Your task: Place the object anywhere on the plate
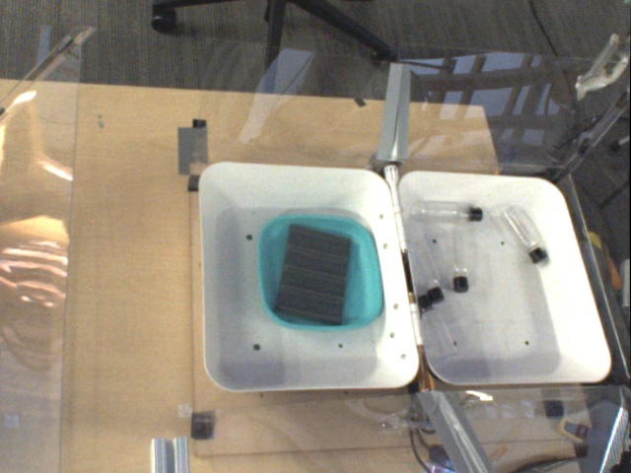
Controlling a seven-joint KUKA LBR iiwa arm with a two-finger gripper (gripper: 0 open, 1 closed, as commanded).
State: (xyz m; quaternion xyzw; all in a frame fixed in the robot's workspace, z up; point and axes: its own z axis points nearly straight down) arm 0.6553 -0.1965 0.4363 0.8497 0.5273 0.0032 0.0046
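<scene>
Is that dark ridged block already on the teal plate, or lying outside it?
On it. The dark block lies flat inside the teal plate, whose rim shows all around it, in the left bin.

I saw the block (315, 274) lying on the plate (370, 284) in the left bin (222, 294); vials (523, 233) lay scattered in the right bin (572, 294).

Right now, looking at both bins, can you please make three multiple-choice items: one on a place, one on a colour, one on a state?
1. Where is the dark grey block?
A. on the teal plate
B. in the right bin
C. on the bench

2. Which colour is the plate?
A. red
B. teal
C. yellow

3. How do the clear tubes rest?
A. standing upright
B. stacked on the plate
C. lying flat

Answers:
1 A, the block rests inside the plate's rim in the left bin.
2 B, the plate is blue-green.
3 C, the tubes lie on the right bin's floor.
</scene>
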